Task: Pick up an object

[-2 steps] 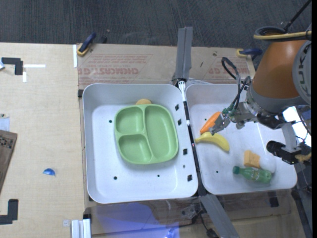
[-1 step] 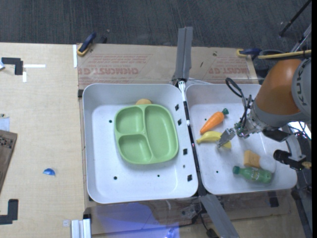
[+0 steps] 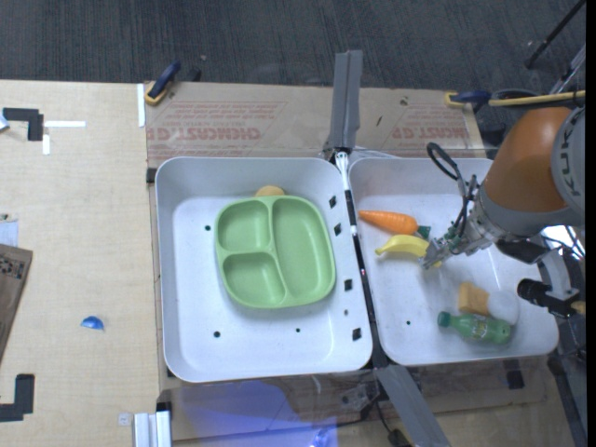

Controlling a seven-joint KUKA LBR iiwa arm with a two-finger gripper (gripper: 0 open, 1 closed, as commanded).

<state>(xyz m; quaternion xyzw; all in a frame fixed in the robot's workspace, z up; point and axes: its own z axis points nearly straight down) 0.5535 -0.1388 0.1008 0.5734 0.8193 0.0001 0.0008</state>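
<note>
Claw low in right bin, touching banana, finger state unclear, carrot just beyond

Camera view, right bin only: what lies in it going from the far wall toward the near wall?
Carrot → banana → yellow-orange block → green bottle. The gripper hangs at the banana's right end.

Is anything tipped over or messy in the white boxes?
Yes. The green bottle in the right bin lies on its side instead of standing. In the left bin, a small yellowish thing peeks out from behind the green divided plate, mostly hidden. Nothing looks spilled or broken.
</note>
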